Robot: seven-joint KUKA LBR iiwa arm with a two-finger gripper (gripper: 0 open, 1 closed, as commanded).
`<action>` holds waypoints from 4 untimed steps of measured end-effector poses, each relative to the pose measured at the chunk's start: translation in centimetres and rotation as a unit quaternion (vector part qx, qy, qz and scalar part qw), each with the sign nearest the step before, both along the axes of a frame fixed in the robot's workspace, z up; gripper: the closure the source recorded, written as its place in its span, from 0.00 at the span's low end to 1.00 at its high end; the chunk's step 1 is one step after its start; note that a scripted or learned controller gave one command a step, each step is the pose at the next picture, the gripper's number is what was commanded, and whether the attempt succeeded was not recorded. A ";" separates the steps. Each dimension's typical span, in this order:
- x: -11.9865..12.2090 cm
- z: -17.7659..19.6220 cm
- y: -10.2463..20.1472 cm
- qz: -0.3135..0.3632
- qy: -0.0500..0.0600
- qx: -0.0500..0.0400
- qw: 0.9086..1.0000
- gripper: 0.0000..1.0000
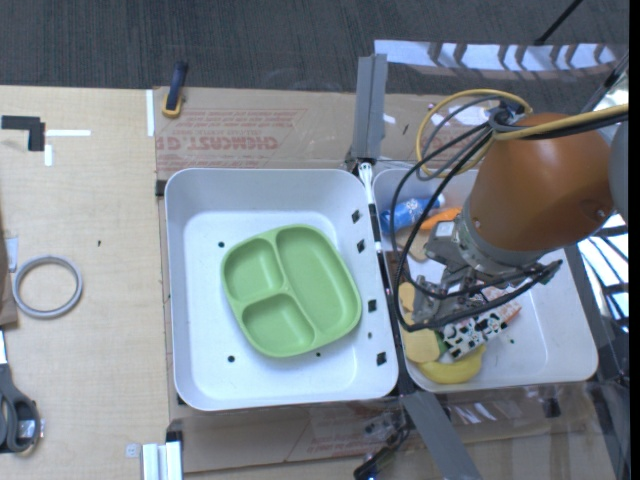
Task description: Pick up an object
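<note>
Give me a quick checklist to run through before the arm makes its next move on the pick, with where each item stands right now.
1. Arm over the right bin where the objects lie: ok, the orange band hangs above it.
2. Pincer low among the objects: ok, it sits just above the yellow piece.
3. Object between the pincer's tips: cannot tell, cables and the wrist cover them.
4. Black-and-white spotted item free of the pincer: cannot tell, it lies right beside it.
5. Green divided plate out of the way: ok, it rests in the left bin.
6. Blue item at the far end undisturbed: ok.
</note>
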State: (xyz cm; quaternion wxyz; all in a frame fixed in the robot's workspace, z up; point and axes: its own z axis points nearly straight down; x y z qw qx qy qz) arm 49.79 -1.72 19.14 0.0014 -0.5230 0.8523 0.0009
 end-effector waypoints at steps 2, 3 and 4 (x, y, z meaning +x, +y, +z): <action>-2.0 1.2 8.8 0.198 0.000 0.000 0.980 1.00; -0.5 -0.1 9.0 0.411 0.000 0.001 0.912 1.00; -2.1 -0.1 6.4 0.581 0.000 0.001 0.814 1.00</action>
